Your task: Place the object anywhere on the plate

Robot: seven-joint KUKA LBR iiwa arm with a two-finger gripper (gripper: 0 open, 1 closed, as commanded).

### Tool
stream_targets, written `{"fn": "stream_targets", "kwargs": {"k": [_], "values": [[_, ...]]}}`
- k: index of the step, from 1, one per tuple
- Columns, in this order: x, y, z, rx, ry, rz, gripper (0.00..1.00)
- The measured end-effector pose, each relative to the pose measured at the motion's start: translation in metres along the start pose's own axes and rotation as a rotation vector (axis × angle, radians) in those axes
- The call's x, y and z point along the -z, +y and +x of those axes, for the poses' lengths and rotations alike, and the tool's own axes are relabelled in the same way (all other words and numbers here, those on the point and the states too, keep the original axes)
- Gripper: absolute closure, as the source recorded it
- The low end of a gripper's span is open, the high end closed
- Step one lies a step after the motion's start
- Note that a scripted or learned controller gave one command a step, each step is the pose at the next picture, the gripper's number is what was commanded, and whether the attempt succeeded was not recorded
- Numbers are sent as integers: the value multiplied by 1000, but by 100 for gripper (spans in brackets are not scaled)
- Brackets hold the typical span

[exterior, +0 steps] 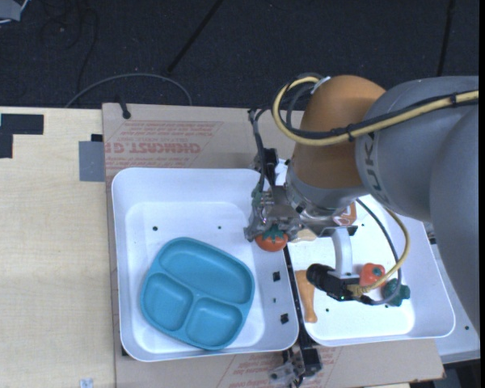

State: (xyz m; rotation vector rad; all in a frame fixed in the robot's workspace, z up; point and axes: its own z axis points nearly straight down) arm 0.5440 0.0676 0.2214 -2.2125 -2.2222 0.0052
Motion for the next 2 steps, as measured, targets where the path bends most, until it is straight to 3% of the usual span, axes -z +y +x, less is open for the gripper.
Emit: {"fn": "stream_targets", "kwargs": {"k": [1, 2], "values": [[4, -15, 40, 0, 0, 0, 100], [4, -15, 38, -3, -2, 0, 0]]}}
